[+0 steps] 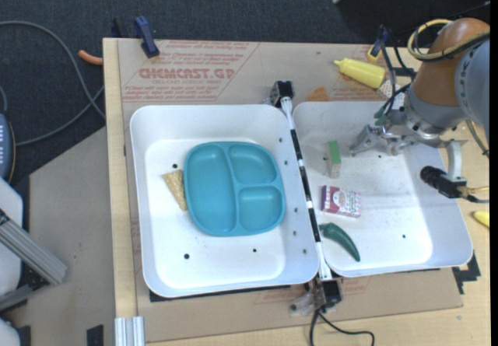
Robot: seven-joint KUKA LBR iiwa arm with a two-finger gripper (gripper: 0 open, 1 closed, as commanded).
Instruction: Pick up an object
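A small green block lies in the right bin, toward ten o'clock. The gripper hangs at its three o'clock, near it — jaws perhaps spread, I cannot tell. At six o'clock: a red packet, then a green pepper.

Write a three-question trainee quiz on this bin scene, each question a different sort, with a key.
1. True or false: the teal divided plate lies in the left bin.
2. Which item sits nearest the right bin's front edge?
A. green pepper
B. small green block
C. red-and-white packet
3. Fill in: the tool hangs over the ____ bin.

Key: 1 true; 2 A; 3 right.
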